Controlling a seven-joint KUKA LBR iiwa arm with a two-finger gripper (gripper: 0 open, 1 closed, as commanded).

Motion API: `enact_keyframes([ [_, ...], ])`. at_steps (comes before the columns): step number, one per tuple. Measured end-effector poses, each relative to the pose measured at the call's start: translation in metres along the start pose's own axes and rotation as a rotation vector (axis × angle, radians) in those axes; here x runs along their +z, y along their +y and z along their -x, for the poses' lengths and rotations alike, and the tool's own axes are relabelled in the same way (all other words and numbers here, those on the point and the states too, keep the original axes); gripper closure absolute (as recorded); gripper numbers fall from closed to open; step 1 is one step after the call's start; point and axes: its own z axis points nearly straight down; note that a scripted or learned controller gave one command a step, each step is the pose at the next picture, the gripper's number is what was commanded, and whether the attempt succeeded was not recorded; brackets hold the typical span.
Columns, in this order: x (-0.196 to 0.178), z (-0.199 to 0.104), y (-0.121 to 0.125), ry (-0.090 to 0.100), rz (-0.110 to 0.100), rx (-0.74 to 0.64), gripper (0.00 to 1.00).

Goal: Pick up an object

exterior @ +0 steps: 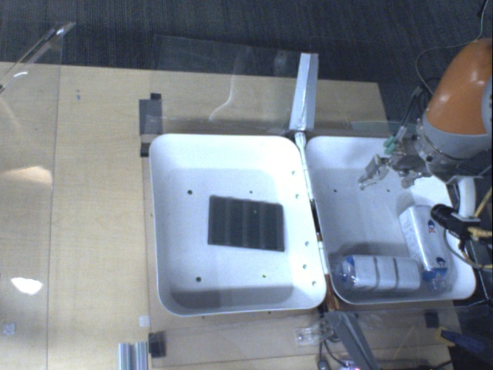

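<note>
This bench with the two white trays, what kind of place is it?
Probably a robotics lab or test cell. A grey robot arm with an orange band reaches over two shallow white plastic bins on a pale wooden bench, with clear plastic bottles to grab.

Glossy white plastic bins (231, 160), wooden bench (85, 206)

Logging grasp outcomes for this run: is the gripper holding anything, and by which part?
Nothing is held. The gripper hangs over bare floor of the right bin, apart from the bottles.
</note>
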Motion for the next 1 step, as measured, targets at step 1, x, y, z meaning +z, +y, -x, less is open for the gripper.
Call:
enact_keyframes([
  [1, -0.0051, 0.0478, -0.0065, -0.002, 0.003, 0.203, 0.0],
])
